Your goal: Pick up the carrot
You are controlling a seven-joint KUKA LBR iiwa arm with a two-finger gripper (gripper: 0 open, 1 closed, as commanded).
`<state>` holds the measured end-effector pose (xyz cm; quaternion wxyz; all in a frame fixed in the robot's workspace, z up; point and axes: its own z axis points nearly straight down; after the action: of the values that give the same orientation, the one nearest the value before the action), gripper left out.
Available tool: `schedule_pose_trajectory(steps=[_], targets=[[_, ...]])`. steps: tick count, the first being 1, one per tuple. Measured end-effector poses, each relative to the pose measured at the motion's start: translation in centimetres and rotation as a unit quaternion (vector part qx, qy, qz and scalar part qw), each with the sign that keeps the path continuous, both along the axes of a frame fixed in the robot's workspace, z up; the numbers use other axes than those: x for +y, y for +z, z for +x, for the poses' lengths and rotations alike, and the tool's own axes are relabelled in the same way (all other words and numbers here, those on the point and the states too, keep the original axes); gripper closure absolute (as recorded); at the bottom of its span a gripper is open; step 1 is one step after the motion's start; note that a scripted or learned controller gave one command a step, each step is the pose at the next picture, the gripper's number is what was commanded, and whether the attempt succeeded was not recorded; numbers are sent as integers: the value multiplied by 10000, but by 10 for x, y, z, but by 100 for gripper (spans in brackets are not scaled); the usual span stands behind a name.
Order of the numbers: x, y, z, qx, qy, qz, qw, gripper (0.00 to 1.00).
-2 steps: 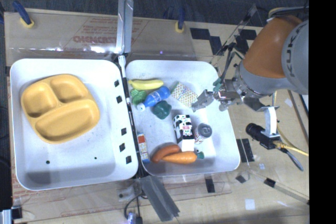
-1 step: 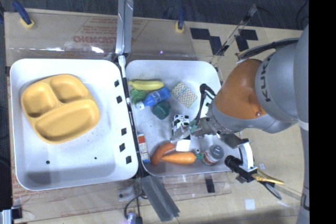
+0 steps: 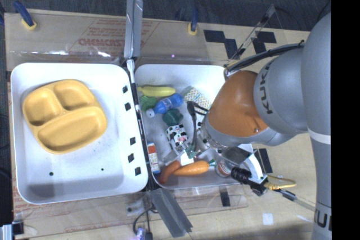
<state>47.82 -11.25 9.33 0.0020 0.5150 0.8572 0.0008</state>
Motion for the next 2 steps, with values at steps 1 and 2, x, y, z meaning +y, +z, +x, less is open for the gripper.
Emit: schedule_pose_trajectory(steps=[1,2], targets=[[23,99,26,22,-484,5,9988,0],[-18,-2,-2,35,1054,8,9944,0]])
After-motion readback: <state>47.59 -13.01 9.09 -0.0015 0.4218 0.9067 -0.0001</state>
